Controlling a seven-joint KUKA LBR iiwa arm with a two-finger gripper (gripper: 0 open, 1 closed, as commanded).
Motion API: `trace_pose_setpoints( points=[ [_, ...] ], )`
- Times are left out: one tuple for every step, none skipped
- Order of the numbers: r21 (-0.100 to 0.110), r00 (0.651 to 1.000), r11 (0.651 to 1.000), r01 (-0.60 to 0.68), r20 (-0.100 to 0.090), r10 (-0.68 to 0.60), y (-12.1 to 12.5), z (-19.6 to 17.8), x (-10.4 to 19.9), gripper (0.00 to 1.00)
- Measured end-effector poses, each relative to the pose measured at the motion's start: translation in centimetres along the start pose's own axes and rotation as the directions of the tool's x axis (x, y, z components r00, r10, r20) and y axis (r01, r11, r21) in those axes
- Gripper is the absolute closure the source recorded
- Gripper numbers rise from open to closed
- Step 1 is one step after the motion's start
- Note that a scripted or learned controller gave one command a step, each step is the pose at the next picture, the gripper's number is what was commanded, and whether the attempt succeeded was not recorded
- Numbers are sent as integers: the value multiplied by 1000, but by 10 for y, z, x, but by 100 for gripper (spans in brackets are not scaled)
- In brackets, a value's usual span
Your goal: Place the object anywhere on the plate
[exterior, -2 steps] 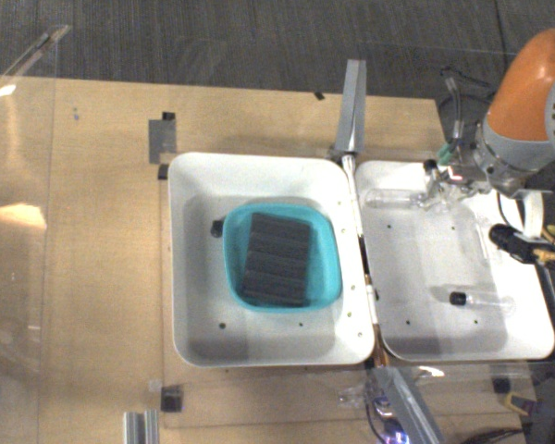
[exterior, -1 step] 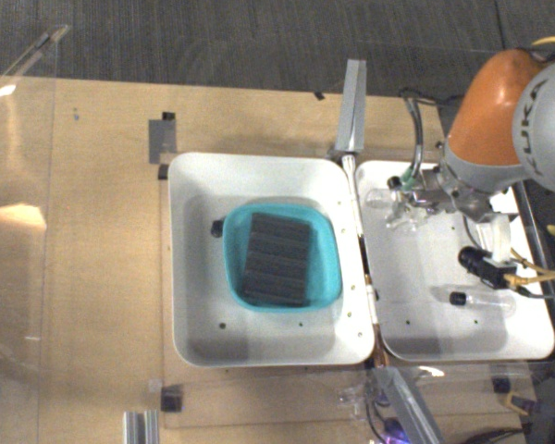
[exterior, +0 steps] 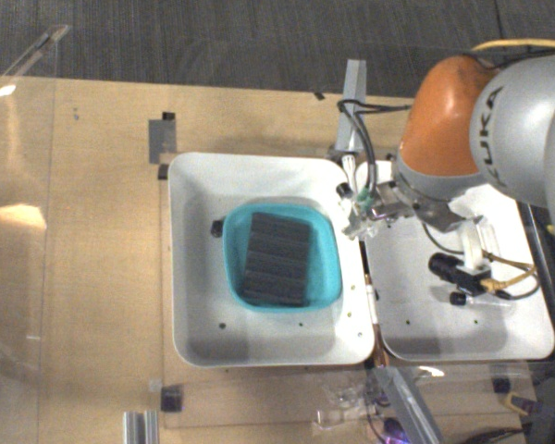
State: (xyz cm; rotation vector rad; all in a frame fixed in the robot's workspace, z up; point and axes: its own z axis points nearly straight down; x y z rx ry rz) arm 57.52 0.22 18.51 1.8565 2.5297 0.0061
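Observation:
A teal plate (exterior: pixel 328 257) with rounded corners sits in the middle of the left bin (exterior: pixel 194 248). A dark grey ridged block (exterior: pixel 277 257) lies flat on the plate, slightly tilted, well inside its rim. My gripper (exterior: pixel 359 213) hangs over the wall between the two bins, just right of the plate's upper right corner and apart from the block. The orange band (exterior: pixel 444 118) and grey wrist above it hide much of the gripper.
The right bin (exterior: pixel 416 322) lies under the arm; a black fitting with cables (exterior: pixel 458 276) hangs over its middle. A grey post (exterior: pixel 353 81) stands behind the bins. Wooden bench top (exterior: pixel 74 248) stretches to the left.

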Motion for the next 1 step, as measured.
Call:
trace_pose_setpoints(
  points=[
    [0, 1000, 1000, -1, 0, 1, 0, 0, 0, 0]
  ],
)
